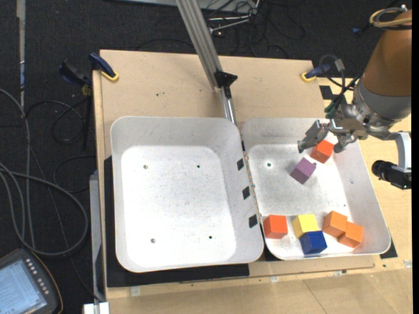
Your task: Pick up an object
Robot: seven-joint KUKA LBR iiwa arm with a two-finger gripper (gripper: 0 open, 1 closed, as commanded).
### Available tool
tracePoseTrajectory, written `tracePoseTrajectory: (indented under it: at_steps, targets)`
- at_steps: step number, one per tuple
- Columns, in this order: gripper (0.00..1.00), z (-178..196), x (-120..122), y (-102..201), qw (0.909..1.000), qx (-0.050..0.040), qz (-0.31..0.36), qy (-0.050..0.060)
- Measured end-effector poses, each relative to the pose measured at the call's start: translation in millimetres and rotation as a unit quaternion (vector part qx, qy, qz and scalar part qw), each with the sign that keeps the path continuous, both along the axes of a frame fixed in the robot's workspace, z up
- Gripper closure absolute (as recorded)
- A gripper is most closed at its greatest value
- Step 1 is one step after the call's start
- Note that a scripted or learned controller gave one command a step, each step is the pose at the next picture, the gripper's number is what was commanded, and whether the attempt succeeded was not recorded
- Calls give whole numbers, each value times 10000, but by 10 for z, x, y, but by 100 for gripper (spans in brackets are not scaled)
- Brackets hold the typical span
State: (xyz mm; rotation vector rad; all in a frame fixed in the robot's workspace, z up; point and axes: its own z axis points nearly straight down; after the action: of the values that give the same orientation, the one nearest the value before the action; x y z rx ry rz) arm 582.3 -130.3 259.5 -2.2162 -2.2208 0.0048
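A: How many blocks?
B: Seven: four orange, one purple (303, 170), one yellow (304, 224), one blue (313, 242). No readable writing.
A: And the fingers (323, 140)?
B: Spread wide, with one orange block (321, 152) just below, between the tips. Not clearly clamped. The purple block lies just beside them, lower left; the rest well below.

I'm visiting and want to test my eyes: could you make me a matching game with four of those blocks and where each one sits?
1. purple block
2. blue block
3. yellow block
4. orange block by the gripper

A. highest in the view
B. just below and left of that orange block
C. nearest the bin's front edge
D. directly behind the blue one

Pairs: 1-B, 2-C, 3-D, 4-A
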Motion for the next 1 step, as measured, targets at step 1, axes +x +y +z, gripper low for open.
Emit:
tracePoseTrajectory:
  at_steps: [1]
  targets:
    - [0, 27, 7, -3, 10000, -5, -6, -23]
